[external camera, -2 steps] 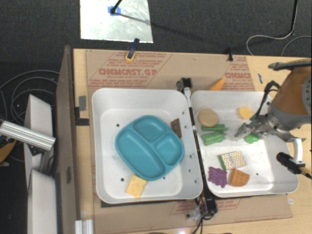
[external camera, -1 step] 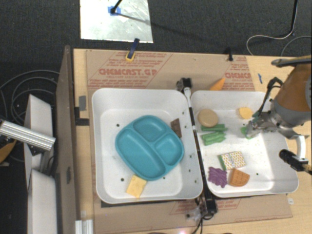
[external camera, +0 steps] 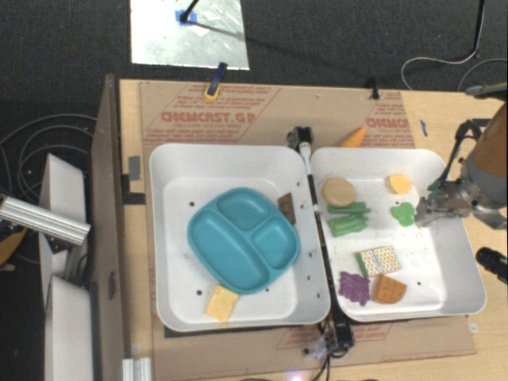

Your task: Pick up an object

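Gripper [external camera: 432,205] sits low at the right bin's [external camera: 456,292] right side, just beside the small green leafy toy [external camera: 404,213]. Can't tell the claw's state: the tips are a dark blur there, and nothing is visibly pinched between them.

Likeliest target, in my judgement: that green leafy piece, mid-right of the right bin, close to the gripper. Looks like light plastic play food, prob. stiff and a bit slick, with a lumpy outline. Best taken across its narrow width, centred, so it doesn't squirt out sideways. Not fragile.

Right bin contents:
- tan round bun-like piece [external camera: 339,191], far left
- green bean-like pieces [external camera: 347,219], just nearer than the bun, touching or nearly so
- yellow chunk [external camera: 400,183], far side, near the leafy toy
- patterned cracker-like block [external camera: 378,259], centre-near
- purple piece [external camera: 354,286] and orange waffle-like piece [external camera: 389,290], near edge, side by side

All small and light, prob. rigid; the flat ones (cracker, waffle) lie low and are harder to get under.

Left bin [external camera: 171,213]: a big teal divided plate [external camera: 242,239] in the middle, too wide for a pinch except at the rim. Yellow block [external camera: 221,302] sits at its near edge, touching; brown piece [external camera: 286,208] at its far-right edge.

An orange carrot-like toy [external camera: 354,137] lies outside the bins, on the board beyond the right one.
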You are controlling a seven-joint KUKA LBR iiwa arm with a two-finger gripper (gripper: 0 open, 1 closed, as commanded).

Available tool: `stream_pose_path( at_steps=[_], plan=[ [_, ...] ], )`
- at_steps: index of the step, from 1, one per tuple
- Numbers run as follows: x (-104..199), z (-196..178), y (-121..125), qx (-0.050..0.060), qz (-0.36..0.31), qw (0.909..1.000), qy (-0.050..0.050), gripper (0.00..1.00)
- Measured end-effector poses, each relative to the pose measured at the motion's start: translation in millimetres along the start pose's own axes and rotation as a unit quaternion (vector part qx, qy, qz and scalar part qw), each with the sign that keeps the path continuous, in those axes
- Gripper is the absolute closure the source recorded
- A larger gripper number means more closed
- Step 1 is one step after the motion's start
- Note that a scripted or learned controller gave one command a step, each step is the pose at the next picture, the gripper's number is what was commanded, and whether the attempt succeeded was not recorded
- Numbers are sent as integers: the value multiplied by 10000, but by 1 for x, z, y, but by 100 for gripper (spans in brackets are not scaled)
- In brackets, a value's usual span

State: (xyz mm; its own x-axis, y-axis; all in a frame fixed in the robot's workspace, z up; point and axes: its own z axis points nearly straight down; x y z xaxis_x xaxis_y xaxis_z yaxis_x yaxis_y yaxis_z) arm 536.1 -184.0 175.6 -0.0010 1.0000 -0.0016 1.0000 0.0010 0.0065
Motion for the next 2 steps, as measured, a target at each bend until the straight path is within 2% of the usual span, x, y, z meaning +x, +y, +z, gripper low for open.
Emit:
stream_pose_path(
  at_steps=[1, 2],
  plan=[
    [0, -7, 1, 0, -9, 10000, 1, 100],
    [14, 6, -15, 31, 4, 10000, 9, 100]
  ],
)
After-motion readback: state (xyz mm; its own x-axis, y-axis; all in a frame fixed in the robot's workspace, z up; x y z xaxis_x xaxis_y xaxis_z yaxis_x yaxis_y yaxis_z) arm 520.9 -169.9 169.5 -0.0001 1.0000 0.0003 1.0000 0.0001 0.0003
